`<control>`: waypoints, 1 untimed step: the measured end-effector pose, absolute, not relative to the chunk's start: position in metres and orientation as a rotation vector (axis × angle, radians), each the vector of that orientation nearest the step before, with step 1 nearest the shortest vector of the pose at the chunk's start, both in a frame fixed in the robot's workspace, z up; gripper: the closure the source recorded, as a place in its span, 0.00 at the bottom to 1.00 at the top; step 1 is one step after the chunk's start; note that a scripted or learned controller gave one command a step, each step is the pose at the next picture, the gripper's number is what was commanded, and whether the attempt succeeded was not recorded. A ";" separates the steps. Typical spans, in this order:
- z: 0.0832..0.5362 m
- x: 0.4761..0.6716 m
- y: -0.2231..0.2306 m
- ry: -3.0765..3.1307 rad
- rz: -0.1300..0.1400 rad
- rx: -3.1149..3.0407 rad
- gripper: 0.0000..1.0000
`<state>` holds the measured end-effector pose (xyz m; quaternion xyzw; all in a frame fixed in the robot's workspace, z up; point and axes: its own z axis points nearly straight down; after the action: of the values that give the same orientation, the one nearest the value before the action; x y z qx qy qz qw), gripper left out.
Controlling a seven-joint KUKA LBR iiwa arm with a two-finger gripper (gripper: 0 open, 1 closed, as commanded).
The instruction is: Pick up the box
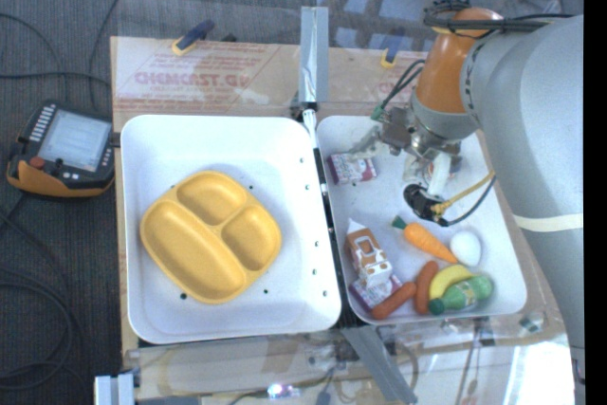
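Note:
A small orange and white carton box [368, 259] lies in the right bin [493, 232], near its front left, leaning against the bin's left wall. A smaller pink and white packet [351, 169] lies at the bin's back left. My gripper [398, 156] hangs over the back of the right bin, below the orange wrist band, just to the right of the packet and well behind the carton. Its fingers stand spread apart with nothing between them.
The right bin also holds a carrot [427, 240], a white egg [466, 248], a sausage [394, 301], a banana and a green bottle [463, 292]. A black cable loop [421, 201] hangs below the gripper. A yellow divided tray [211, 233] sits in the left bin [152, 142].

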<state>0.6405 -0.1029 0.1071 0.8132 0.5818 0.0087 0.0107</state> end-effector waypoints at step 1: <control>0.095 0.668 -0.108 1.649 -0.018 2.698 0.00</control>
<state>0.6678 -0.1081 0.0951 0.8532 0.5215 -0.0057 -0.0105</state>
